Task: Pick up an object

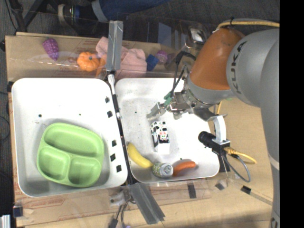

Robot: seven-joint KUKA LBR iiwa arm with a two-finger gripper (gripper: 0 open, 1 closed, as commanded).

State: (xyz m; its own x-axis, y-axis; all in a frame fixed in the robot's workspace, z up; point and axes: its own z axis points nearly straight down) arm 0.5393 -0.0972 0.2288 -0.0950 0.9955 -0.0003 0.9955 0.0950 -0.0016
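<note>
While over rt bin point(142, 87) | jaws point(159, 109) empty | opening unclear

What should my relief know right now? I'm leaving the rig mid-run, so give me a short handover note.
Pincer: over the right bin, near its upper middle; nothing seen held.
Right bin: small box at centre, just below the pincer; banana, can and carrot along the lower edge.
Left bin: green tray.
Done: arm is in position above the objects.
Left: nothing picked yet; the box looks like the nearest target.
</note>
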